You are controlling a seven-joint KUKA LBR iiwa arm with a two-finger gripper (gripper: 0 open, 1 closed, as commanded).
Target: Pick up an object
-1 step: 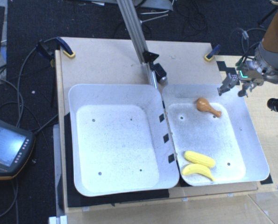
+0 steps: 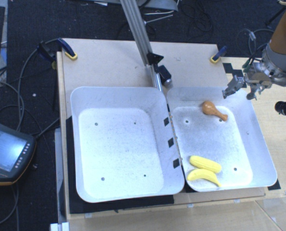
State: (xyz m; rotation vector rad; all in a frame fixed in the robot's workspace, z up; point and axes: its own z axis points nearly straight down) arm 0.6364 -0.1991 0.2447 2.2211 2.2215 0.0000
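1. Looking down from the camera view, we see the gripper (image 2: 242,91) poised over the right bin's (image 2: 258,143) far right rim, fingers spread, holding nothing.
2. We note a brown drumstick (image 2: 214,109) near the far end; two yellow bananas (image 2: 205,170) near the front.

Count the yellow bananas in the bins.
2. One banana and a second banana lie side by side, touching, at the right bin's near edge.

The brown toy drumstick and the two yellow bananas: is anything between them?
No, just bare white bin floor between drumstick and bananas in the camera view.
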